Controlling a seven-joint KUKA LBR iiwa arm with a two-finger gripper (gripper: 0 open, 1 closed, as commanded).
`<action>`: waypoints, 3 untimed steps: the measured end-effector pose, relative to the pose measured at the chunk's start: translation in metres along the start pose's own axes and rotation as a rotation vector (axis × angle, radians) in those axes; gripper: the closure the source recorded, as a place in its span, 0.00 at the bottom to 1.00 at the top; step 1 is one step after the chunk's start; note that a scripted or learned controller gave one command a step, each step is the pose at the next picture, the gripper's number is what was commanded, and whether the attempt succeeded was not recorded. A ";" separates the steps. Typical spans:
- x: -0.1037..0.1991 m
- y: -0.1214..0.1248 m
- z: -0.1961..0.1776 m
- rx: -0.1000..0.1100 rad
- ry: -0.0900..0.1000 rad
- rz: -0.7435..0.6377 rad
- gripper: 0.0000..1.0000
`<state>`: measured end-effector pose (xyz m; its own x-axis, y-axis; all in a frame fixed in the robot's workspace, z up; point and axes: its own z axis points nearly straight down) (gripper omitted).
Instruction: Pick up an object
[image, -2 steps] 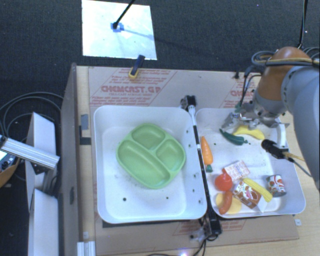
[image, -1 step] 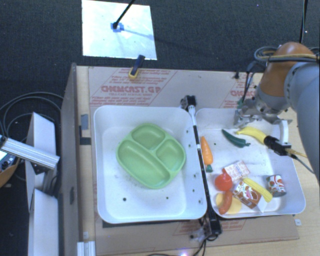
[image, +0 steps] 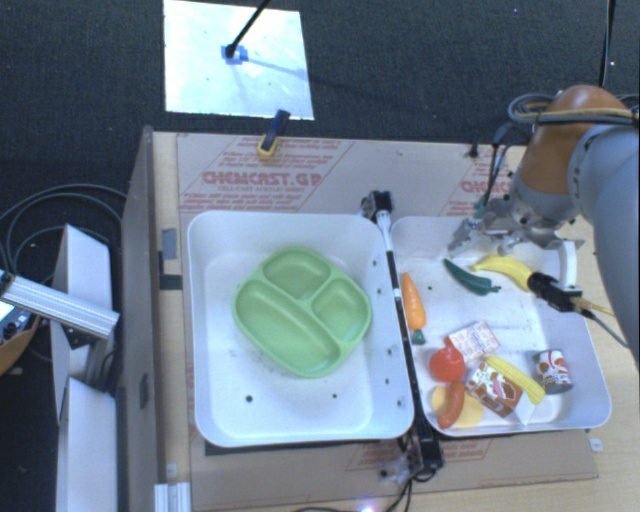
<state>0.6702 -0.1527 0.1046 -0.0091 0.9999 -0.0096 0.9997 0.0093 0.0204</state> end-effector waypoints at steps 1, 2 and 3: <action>0.016 -0.024 0.001 0.021 0.010 0.007 0.00; -0.001 -0.023 0.020 0.020 0.009 0.009 0.00; 0.000 -0.022 0.008 0.015 0.008 0.007 1.00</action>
<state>0.6486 -0.1534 0.0964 -0.0019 1.0000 -0.0014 1.0000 0.0019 0.0052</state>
